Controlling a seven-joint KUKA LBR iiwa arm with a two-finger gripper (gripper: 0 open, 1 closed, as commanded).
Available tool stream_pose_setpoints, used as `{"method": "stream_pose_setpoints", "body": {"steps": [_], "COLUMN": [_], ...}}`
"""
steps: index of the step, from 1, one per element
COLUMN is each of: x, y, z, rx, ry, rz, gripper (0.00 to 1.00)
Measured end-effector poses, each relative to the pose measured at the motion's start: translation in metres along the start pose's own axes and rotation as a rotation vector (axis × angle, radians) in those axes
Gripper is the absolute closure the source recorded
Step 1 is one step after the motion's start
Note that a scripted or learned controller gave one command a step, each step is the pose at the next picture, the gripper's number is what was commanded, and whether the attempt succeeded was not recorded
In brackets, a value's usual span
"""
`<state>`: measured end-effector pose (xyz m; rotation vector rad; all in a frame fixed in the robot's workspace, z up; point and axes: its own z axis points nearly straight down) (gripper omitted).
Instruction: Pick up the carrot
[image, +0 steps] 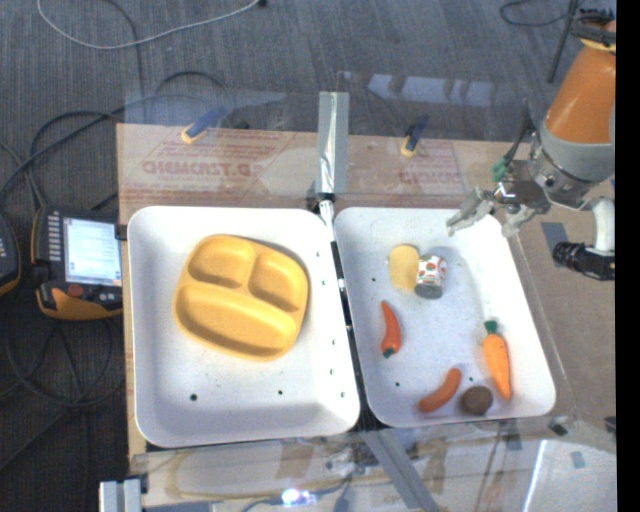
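orange and tapered, the carrot (497, 364) lies at the lower right of the frame, inside the right bin (525, 290) close to its right wall, green top pointing up-frame. the gripper (491, 208) hovers over that bin's upper right rim with its fingers spread and nothing between them, well apart from the carrot. a brown ball (476, 400) sits just beside the carrot's tip and a sausage (440, 390) lies near; a descent could strike the wall or pinch a neighbour instead.
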<state>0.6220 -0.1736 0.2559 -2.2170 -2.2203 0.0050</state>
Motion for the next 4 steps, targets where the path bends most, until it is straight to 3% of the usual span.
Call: {"method": "stream_pose_setpoints", "body": {"steps": [1, 2, 3, 4], "x": [-0.038, -0.043, -0.043, 0.017], "y": [-0.084, -0.113, -0.114, -0.137], "z": [0.044, 0.160, 0.154, 0.063], "rx": [0.000, -0.005, -0.002, -0.001], "ry": [0.000, 0.007, 0.008, 0.002], "rz": [-0.201, -0.181, -0.179, -0.355], "gripper": [0.00, 0.00, 1.00, 1.00]}}
